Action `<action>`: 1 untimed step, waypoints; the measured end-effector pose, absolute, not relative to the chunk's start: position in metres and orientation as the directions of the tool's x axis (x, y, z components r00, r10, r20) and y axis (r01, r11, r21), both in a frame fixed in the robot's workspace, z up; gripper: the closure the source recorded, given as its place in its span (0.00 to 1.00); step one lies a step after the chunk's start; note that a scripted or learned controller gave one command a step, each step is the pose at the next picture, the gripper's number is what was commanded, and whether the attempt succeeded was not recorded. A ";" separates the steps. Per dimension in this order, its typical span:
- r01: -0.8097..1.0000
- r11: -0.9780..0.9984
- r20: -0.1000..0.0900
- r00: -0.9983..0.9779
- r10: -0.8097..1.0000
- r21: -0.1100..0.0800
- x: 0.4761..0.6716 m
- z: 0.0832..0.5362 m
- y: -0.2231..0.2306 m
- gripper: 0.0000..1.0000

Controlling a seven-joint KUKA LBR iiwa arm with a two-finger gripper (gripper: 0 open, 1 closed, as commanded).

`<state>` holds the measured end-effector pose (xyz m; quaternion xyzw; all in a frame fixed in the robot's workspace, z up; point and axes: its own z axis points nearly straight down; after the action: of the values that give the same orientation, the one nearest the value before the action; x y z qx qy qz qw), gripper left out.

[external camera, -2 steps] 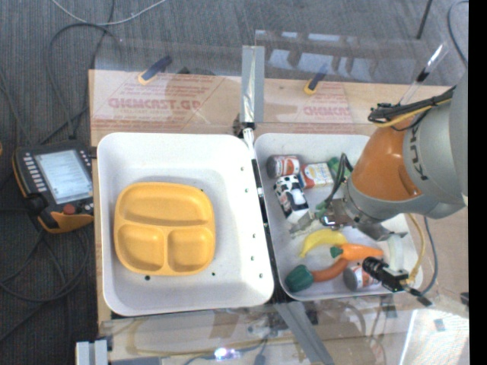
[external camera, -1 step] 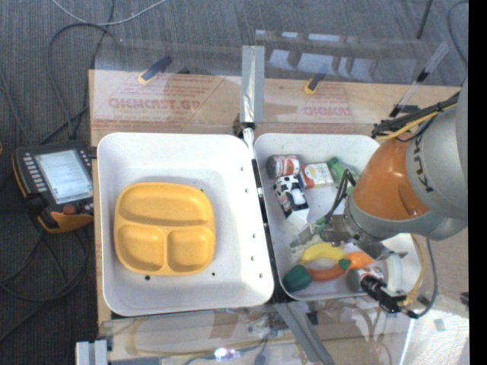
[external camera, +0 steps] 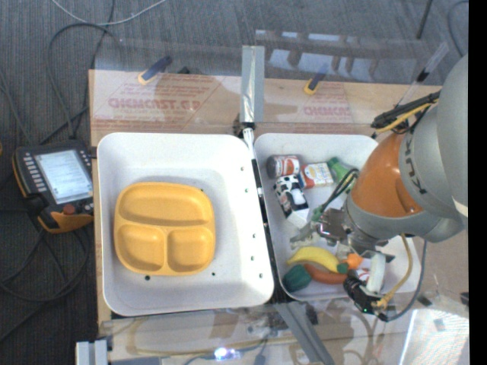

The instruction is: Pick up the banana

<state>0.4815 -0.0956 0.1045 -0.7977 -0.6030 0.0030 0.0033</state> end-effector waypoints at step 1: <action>0.928 -0.372 0.008 0.372 0.928 0.000 0.486 0.089 -0.116 0.00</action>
<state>0.4858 -0.1157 0.0886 -0.8284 -0.5602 -0.0033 0.0024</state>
